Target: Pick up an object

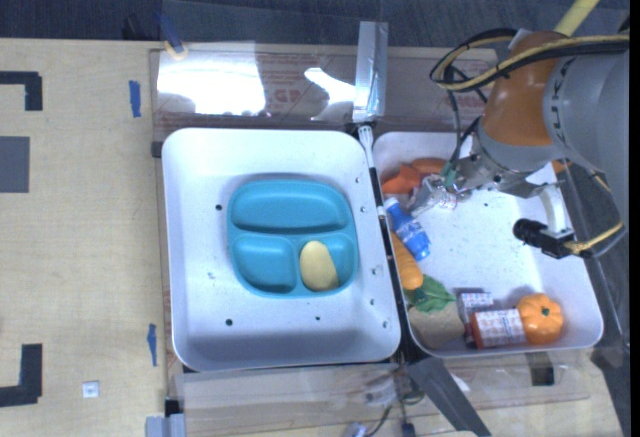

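1. Two white bins stood side by side in the middle of the frame: the left bin [190,225] and the right bin [575,305].
2. The left bin held a blue tray [280,225] with three compartments. A yellow potato [318,265] lay in the lower right compartment of this tray.
3. The arm [560,115] reached in from the upper right of the frame, and its gripper [440,191] was low over the upper left part of the right bin.
4. Whether the gripper was released or clenched, I cannot tell, because that part is small and blurred.
5. An orange carrot [412,172] lay just to the upper left of the gripper tip, near it; I cannot tell if they touched.
6. A blue bottle [408,230] lay just below the gripper, along the left wall of the right bin.
7. Lower along this wall lay a second carrot [408,268] with green leaves [432,296].
8. In the lower right corner of the right bin, a red can [494,325] lay on its side, touching a small orange pumpkin [541,317].
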Robot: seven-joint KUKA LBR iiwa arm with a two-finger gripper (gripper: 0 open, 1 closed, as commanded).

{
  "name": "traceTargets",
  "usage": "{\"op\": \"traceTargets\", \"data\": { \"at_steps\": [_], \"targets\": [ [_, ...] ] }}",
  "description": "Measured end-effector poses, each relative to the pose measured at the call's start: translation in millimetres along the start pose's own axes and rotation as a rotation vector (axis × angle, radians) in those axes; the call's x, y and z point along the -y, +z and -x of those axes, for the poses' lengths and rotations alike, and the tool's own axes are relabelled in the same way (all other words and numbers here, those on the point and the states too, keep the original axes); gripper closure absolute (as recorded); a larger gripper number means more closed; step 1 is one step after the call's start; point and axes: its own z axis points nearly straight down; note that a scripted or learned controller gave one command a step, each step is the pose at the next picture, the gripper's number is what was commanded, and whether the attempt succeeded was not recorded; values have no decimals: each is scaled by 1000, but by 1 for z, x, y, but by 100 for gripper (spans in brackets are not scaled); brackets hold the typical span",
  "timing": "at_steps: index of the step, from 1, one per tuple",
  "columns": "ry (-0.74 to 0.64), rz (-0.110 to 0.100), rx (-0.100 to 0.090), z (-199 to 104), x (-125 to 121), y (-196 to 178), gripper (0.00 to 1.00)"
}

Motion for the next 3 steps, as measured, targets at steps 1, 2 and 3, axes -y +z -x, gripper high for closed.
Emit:
{"op": "traceTargets", "data": {
  "at_steps": [1, 2, 3],
  "targets": [
    [56, -39, -16, 14, -32, 4, 0],
    [55, -41, -14, 14, -32, -6, 100],
    [95, 8, 0, -34, -57, -103, 100]
  ]
}}
